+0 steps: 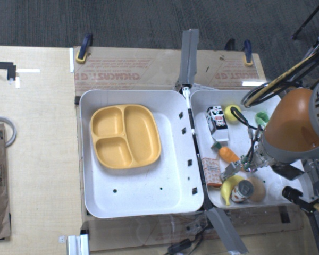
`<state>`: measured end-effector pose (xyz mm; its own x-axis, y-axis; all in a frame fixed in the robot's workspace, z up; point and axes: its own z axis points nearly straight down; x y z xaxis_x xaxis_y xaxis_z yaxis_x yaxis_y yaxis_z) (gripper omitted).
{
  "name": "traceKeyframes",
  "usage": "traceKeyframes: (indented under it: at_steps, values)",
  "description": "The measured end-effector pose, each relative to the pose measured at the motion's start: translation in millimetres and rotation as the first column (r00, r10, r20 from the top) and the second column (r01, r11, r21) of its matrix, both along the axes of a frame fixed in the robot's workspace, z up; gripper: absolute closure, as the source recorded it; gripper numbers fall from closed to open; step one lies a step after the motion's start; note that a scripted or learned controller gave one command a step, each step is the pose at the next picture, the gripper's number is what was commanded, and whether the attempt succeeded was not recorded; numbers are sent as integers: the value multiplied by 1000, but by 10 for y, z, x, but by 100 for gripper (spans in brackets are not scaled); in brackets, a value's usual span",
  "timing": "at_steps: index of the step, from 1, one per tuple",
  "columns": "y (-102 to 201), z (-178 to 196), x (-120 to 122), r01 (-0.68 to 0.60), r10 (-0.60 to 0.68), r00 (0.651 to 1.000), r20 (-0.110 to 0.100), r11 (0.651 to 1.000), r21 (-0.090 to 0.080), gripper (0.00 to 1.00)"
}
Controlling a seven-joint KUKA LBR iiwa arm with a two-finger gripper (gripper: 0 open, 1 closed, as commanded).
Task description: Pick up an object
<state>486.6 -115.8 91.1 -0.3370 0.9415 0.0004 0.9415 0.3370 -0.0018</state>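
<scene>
Now, with the gripper (235, 167) low in the right bin (292, 198) over the carrot (228, 154) and banana (228, 189), jaws state untellable, we should centre on one item before closing.

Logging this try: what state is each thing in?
Yellow divided plastic plate: upright, flat in the left white bin.
Black-and-white carton: lying in the right white bin.
Orange carrot: lying flat.
Yellow banana: lying, touching the round can.
Gripper: low over the right bin.
</scene>
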Motion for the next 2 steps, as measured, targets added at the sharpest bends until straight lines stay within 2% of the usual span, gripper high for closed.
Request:
traceKeyframes:
  at_steps: [1,2]
  values:
    - [-8,85,1,4,-4,1000,1,1000,-1,100]
    - [587,1155,-91,82,-82,997,0,997,-1,100]
